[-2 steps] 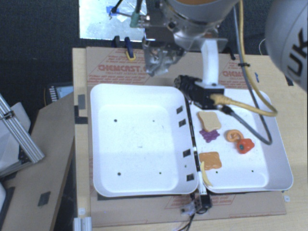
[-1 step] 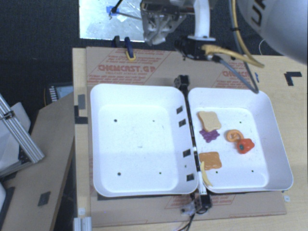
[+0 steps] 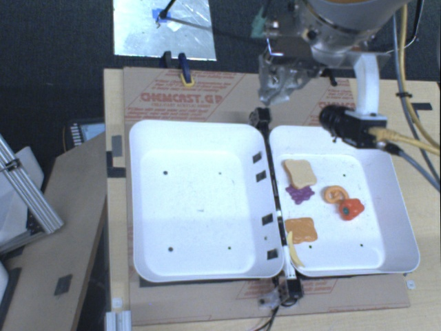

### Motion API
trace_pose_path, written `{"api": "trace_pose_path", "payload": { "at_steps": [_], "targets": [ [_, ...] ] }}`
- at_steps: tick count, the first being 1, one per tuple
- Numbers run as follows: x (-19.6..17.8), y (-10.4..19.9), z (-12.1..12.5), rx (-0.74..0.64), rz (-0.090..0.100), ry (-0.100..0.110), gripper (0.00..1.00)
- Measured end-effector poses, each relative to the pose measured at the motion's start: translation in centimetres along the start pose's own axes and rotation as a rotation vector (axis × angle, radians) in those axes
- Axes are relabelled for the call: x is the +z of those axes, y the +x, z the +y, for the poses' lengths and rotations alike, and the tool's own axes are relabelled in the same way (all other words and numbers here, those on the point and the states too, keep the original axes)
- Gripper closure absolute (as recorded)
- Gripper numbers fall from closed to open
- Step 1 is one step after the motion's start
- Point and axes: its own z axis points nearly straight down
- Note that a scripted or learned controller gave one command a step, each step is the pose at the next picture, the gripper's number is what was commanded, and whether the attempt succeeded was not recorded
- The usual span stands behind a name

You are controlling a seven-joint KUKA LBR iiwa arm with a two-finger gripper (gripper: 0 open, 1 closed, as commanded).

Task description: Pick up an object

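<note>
The hand (image 3: pixel 275 92) hangs above the far end of the divider (image 3: pixel 274 198) between the bins, its opening impossible to judge, while the toast slice (image 3: pixel 299 173) lies just right of that divider, so a descent may strike the rim.

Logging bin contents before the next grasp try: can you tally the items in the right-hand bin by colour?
Tan or brown: 2, a toast slice and a browner toast slice
Purple: 1, a small purple piece
Orange: 1, an orange ring
Red: 1, a red pepper
Yellow: 1, a yellow strip
Total: 6
</note>
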Motion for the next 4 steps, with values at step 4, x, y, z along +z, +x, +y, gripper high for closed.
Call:
{"api": "trace_pose_path", "payload": {
  "at_steps": [4],
  "targets": [
    [22.3,4.9,-4.1,-0.004,-0.001,0.006,1.00]
  ]
}}
